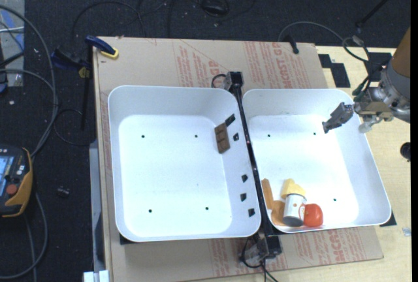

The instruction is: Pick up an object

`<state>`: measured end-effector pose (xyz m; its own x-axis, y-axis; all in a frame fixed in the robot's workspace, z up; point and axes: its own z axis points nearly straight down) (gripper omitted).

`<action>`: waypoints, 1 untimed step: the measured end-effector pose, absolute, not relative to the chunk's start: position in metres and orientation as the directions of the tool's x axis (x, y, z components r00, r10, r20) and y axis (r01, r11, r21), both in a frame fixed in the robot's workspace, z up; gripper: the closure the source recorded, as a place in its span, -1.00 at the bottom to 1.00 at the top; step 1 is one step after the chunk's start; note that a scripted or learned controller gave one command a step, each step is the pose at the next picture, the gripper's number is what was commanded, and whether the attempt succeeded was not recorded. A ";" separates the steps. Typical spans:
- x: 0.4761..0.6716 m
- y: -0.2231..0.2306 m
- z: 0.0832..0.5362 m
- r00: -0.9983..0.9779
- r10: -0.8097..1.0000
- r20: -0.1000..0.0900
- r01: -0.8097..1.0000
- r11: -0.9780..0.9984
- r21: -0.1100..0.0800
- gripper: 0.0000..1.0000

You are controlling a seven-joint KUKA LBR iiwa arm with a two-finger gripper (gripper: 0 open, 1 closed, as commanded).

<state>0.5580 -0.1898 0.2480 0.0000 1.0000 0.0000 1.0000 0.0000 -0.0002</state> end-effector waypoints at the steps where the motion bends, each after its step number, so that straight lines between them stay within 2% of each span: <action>1: 0.525 -0.158 0.308 -0.002 1.000 0.000 1.000 0.002 0.005 -1.00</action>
